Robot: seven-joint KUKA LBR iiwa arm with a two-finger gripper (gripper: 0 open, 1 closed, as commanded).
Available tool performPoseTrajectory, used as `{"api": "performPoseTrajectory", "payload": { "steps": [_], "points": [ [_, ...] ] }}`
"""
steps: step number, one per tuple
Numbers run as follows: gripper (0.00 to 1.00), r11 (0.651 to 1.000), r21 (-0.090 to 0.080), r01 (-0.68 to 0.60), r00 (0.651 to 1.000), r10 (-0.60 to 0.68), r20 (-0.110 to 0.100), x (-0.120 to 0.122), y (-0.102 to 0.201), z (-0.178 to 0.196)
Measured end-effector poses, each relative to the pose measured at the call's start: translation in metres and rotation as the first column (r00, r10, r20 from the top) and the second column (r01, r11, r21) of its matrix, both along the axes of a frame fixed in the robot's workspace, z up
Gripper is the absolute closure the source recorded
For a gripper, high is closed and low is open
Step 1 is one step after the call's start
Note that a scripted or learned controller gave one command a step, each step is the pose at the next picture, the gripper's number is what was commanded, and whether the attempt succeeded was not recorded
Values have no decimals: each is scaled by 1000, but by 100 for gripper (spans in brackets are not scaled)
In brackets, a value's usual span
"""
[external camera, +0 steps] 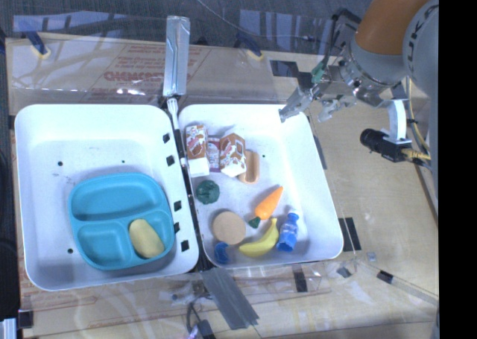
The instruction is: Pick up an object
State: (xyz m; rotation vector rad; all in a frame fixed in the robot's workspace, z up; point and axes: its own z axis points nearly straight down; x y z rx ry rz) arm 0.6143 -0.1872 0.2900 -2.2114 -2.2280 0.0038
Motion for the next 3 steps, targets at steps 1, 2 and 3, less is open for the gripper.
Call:
{"api": "performPoseTrajectory", "payload": {
  "steps": [1,2,3],
  "points": [
    [0,999,3,-33,999,33,-8,-99,8,-153],
    [0,981,1,-196,981,196,3,-89,-6,-198],
    [100,980,0,-199,980,199,3,-88,-7,-188]
  ]
}}
